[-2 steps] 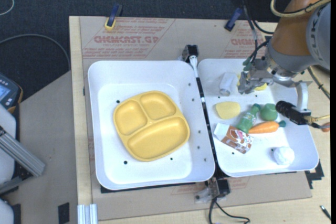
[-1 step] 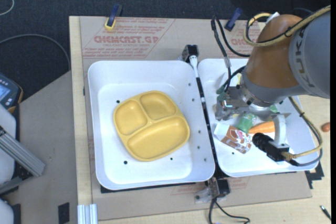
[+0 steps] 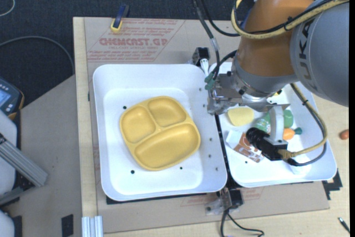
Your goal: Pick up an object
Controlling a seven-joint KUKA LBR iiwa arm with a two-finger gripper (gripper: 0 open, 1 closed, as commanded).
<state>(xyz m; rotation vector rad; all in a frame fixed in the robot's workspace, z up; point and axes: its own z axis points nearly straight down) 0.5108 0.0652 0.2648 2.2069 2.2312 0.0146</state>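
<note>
The arm's orange and grey wrist [image 3: 272,36] hangs over the right bin [image 3: 310,172]. Below it, the metal gripper [image 3: 222,100] sits low at that bin's left wall, beside the divider between the bins. Just right of the gripper a pale yellow piece [image 3: 241,116] lies in the bin. Near it are a green object [image 3: 281,119], a small orange item [image 3: 288,134] and a brown and white packet [image 3: 244,145]. The wrist hides the far half of this bin.
The left bin [image 3: 111,119] holds a yellow divided plate [image 3: 160,132]. A black connector [image 3: 265,145] on a yellow cable [image 3: 310,150] dangles from the arm over the right bin's items. Cardboard [image 3: 133,39] lies behind the bins, with a small clamp [image 3: 118,18] on its edge.
</note>
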